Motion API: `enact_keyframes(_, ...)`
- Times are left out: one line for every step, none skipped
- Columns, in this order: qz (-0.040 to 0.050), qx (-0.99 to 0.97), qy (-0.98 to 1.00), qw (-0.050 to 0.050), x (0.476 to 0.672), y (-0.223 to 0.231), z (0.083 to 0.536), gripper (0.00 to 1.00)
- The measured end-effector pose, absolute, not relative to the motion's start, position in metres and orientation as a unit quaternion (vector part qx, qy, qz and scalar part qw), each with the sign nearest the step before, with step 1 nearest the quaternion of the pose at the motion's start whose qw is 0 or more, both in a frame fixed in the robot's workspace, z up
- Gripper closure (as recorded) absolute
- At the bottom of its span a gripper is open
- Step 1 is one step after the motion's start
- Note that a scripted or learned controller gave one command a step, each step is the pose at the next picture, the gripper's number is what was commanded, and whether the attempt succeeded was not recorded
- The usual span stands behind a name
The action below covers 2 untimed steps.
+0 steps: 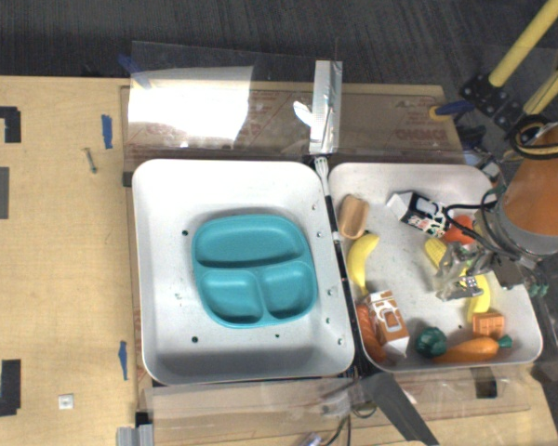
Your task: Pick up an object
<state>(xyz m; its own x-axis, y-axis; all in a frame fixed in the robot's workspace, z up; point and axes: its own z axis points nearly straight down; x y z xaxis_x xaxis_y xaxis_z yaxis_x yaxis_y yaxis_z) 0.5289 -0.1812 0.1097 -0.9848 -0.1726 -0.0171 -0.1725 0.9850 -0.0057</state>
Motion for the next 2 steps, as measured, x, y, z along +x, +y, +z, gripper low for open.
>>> enact_keyframes(-0.0001,0.018,1.000,0.005,0.537,-0.129,0.188,1.00)
enact_keyframes(0.0010,0.052,0.999,0.004,0.589,-0.064,0.216,1.00)
